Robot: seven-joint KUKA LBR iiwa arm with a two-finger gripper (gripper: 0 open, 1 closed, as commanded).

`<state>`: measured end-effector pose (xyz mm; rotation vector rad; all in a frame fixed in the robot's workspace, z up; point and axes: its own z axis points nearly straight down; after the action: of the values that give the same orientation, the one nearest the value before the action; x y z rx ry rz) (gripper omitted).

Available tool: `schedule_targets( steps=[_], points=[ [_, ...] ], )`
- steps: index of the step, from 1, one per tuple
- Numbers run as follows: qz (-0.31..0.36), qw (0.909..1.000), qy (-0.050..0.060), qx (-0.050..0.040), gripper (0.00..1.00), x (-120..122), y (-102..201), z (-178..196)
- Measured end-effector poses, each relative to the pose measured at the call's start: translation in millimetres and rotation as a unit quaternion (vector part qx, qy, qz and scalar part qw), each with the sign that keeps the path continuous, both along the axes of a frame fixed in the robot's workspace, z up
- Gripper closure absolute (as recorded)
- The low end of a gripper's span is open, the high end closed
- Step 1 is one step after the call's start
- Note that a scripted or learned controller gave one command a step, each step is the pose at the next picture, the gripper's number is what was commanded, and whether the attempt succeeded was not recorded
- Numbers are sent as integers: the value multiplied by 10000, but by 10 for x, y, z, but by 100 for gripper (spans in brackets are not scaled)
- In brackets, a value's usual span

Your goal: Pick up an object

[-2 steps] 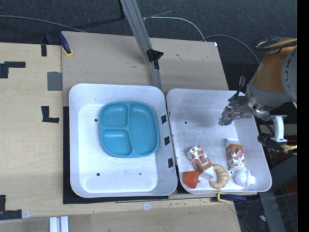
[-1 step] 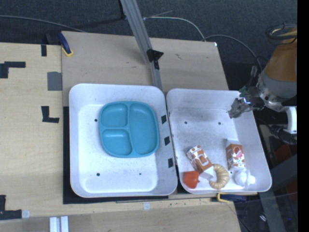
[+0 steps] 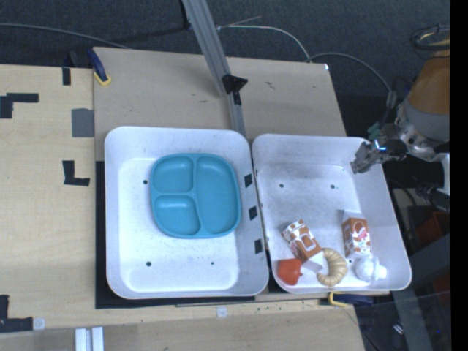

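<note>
Nearest us, the curved tan croissant-shaped toy (image 3: 333,267) lies well below-left of our jaws (image 3: 363,159); whether they're spread, we cannot tell.

A divided plate (image 3: 195,195) lies in the left bin (image 3: 117,218); small items crowd the right bin's (image 3: 307,152) near corner.

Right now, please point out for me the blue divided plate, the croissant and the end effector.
blue divided plate (image 3: 196,196): camera view, on the ridge where its three compartments meet.
croissant (image 3: 334,267): camera view, on the middle of its curved body.
end effector (image 3: 363,159): camera view, at its dark tip over the right bin's upper right corner.
</note>
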<state>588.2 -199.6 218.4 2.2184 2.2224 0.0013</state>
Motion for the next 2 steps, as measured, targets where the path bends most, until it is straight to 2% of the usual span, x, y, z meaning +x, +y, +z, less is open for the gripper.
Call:
schedule_targets(
  steps=[2],
  points=[
    [24,10000,12,14,100,-145,1033,187]
  ],
)
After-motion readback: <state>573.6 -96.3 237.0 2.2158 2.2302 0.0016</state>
